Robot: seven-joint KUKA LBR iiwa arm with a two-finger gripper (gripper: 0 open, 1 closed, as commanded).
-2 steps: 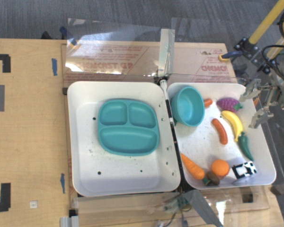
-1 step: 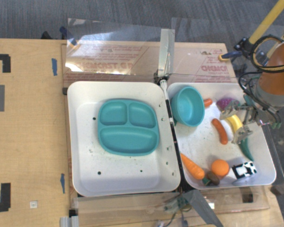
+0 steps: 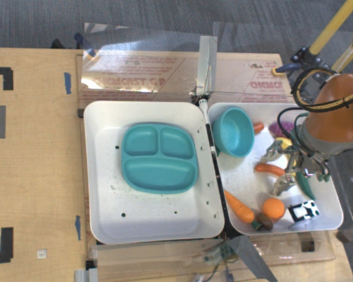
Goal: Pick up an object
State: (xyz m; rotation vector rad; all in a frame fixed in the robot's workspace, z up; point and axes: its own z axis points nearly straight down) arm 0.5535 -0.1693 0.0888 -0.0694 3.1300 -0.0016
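Two shallow white bins are set side by side on the table (image 3: 35, 157). The left bin (image 3: 100, 128) is occupied by a teal divided plate (image 3: 160, 157), lying flat near its middle. The right bin (image 3: 247, 175) is stocked with small items: a teal bowl (image 3: 234, 132) tilted on its side at the upper left; a purple item (image 3: 284, 126) at the upper right, partly hidden by the arm; a yellow piece (image 3: 283, 143) just below it; a small orange-red item (image 3: 269, 169) in the middle; a carrot (image 3: 239, 207) lying aslant at the lower left; an orange ball (image 3: 273, 208) beside the carrot's thick end; a black-and-white toy (image 3: 304, 211) at the lower right; and a green piece (image 3: 306, 186) below the wrist. The arm (image 3: 335, 116), grey with an orange band, is reached in from the right and is placed over the right side of this bin. The gripper (image 3: 291, 166) is pointed down and left, its metal fingers (image 3: 284, 184) seen just right of the orange-red item and above the orange ball. Whether the fingers are spread or closed cannot be told, and nothing is seen held between them. The orange-red item is the nearest thing to the fingertips, lying just beside them; contact cannot be judged.
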